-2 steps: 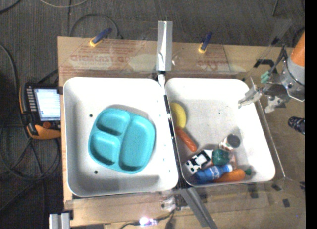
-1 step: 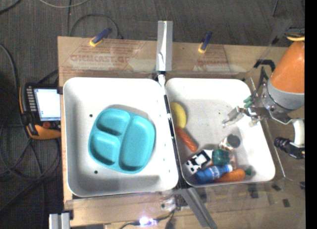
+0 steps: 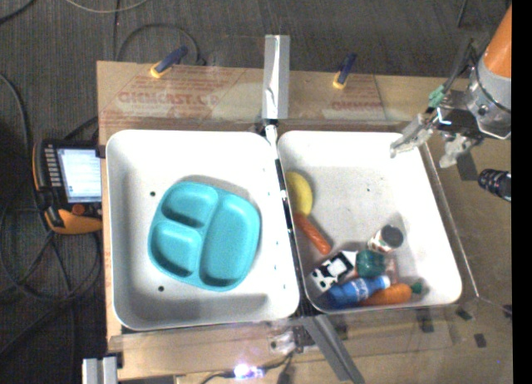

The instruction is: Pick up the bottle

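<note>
The gripper (image 3: pixel 431 148) hangs over the top right corner of the right bin (image 3: pixel 357 166), and its two fingers (image 3: pixel 406 143) are spread apart with nothing between them. One finger pokes out over the white floor of the bin, and the other sits just past the bin's right wall. Right under the fingers there is only bare white floor. The bottle (image 3: pixel 356 290) is well away from the fingers, at the far end of the same bin, lower in the view and a bit to the left. It is blue and it lies on its side. Its long way runs nearly left to right, with the right end tipped up a little. I think the fingers will need to close across its narrow side, so they may have to turn first. The bottle is packed in with other toys. An orange carrot (image 3: pixel 392 294) lies just beside it, on the side away from the fingers. A black and white toy (image 3: pixel 332 270) touches its left end. A small jar with a dark lid (image 3: pixel 386 239) stands between the fingers and the bottle, nearer the bottle. So the arm has to go down along the bin and come in from above, and it could bump the jar or grab the carrot by mistake. Farther left of the fingers are another carrot (image 3: pixel 312 233) and a yellow fruit (image 3: pixel 299 193). Farthest away, in the left bin (image 3: pixel 125 208), is a blue plate (image 3: pixel 205 237).
</note>
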### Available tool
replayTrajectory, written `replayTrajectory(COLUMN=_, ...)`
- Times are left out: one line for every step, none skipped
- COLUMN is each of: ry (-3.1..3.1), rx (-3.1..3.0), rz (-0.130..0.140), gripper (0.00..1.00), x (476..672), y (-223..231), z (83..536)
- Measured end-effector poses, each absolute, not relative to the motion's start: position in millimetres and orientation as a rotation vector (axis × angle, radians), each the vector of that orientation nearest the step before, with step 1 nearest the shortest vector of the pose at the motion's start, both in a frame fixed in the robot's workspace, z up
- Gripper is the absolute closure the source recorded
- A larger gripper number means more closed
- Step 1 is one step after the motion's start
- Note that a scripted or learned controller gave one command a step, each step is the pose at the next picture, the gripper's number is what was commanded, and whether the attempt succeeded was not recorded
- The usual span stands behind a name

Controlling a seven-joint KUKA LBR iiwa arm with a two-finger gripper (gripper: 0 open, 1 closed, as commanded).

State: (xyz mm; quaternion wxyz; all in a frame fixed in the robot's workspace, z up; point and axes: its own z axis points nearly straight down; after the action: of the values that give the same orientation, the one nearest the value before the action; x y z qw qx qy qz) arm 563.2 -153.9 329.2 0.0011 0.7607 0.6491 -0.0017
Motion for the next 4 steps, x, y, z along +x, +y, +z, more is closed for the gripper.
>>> replayTrajectory(ry=2.027, rx=2.401, rz=-0.001, gripper=0.0, x=513.9, y=-150.8, z=129.3)
replayTrajectory(ry=2.239, rx=2.208, rz=-0.003, gripper=0.0, x=483.2, y=-109.4, z=171.2)
replayTrajectory(ry=2.226, rx=2.222, rz=-0.001, gripper=0.0, x=483.5, y=-135.1, z=165.0)
replayTrajectory(ry=2.201, rx=2.243, rz=-0.003, gripper=0.0, x=484.1, y=-115.0, z=214.9)
